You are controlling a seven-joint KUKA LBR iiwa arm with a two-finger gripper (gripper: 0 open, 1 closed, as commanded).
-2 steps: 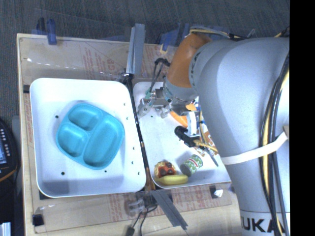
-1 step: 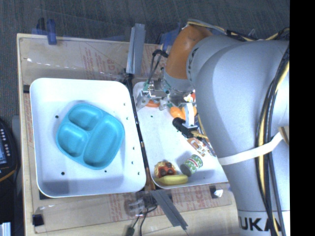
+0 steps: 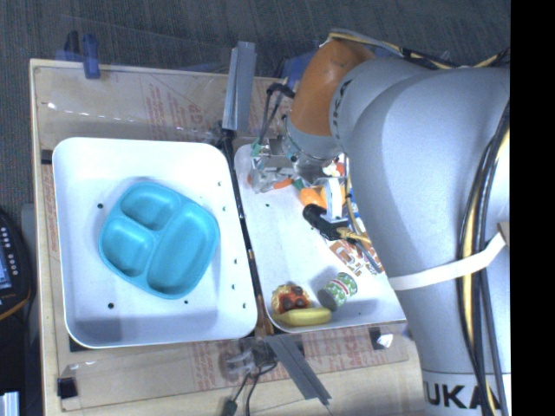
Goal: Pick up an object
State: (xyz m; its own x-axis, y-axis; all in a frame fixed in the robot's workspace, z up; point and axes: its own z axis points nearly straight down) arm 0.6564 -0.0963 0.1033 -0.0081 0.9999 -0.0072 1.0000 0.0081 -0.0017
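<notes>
The grey arm (image 3: pixel 416 172) reaches in from 3 o'clock and covers much of the right bin (image 3: pixel 279 245). Its end effector (image 3: pixel 276 170) is low over that bin's 12 o'clock end, and whether it is open or closed, or has hold of anything, cannot be told. Just at its 5 o'clock side lies a small orange object (image 3: pixel 312 196). At the bin's 6 o'clock end, a yellow banana (image 3: pixel 303 317) rests along the rim, touching a round red-and-yellow object (image 3: pixel 290 298), and a green can (image 3: pixel 340 289) lies just at its 2 o'clock. The left bin (image 3: pixel 78 159), beside it on the worktop (image 3: pixel 130 102), holds a blue divided plate (image 3: pixel 159 239).
</notes>
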